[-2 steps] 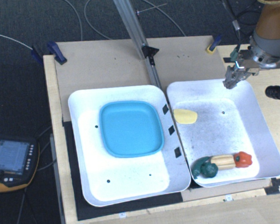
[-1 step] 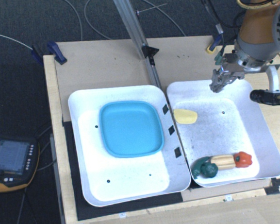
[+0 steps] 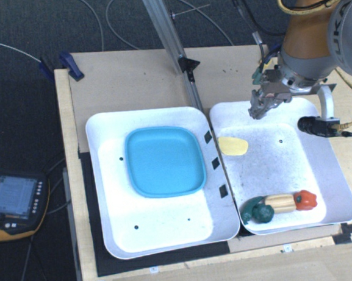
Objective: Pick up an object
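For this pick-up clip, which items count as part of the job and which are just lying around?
Job:
claw
yellow piece
green, wooden and red toy
right bin

Lying about:
blue tray
left bin
handheld pendant
blue clamp

even, bright overhead light, soft faint shadows, mild glare on white bins (image 3: 105, 173), slightly soft focus

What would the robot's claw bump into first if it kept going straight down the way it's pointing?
Probably the bare white floor of the right bin, near its top edge. The gripper points down there; the yellow piece lies off to the side. Height is hard to judge.
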Controlling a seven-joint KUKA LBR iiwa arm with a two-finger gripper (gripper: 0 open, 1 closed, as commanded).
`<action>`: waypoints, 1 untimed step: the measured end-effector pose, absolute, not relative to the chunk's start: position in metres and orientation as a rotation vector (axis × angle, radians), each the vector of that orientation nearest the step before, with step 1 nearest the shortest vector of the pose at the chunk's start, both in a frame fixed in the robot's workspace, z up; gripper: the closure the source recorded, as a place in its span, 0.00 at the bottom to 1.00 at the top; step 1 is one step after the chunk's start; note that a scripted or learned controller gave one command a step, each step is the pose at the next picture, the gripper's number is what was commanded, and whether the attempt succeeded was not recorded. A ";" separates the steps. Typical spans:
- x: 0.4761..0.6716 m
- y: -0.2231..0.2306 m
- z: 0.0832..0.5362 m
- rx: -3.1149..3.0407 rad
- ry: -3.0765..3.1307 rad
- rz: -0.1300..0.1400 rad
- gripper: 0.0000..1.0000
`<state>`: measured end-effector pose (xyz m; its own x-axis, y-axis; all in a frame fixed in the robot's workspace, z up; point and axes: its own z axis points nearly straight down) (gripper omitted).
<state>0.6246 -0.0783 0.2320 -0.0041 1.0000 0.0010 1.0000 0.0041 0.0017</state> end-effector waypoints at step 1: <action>0.622 -0.023 0.242 2.216 2.227 0.003 1.00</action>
<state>0.6217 -0.0231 0.2416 -0.0048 1.0000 0.0013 1.0000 0.0048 0.0014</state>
